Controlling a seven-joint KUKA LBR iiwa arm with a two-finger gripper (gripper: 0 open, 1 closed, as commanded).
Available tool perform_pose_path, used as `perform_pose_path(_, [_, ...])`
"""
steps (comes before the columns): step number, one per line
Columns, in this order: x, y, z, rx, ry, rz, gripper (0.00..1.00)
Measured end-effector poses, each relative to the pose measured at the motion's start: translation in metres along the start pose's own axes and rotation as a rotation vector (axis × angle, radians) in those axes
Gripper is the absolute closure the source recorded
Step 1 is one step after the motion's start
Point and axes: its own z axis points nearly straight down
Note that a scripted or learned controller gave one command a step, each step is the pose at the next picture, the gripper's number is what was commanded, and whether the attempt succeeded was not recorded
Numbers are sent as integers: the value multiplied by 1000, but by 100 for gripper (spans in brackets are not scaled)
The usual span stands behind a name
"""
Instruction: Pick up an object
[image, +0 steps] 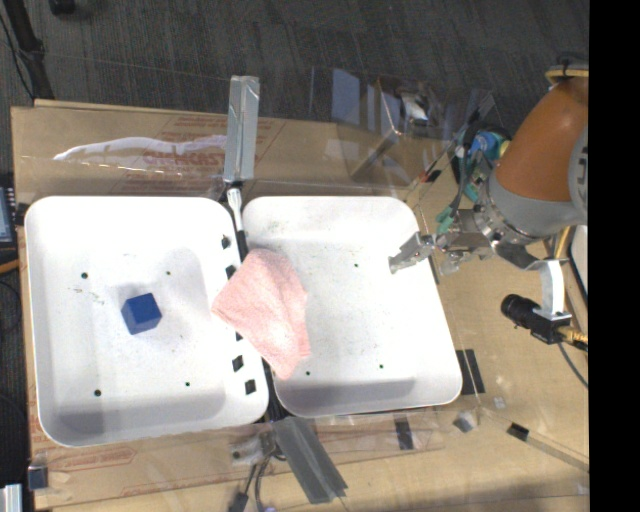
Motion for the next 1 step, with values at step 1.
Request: perform_pose_path(1, [67,48,64,2,0,-14,0])
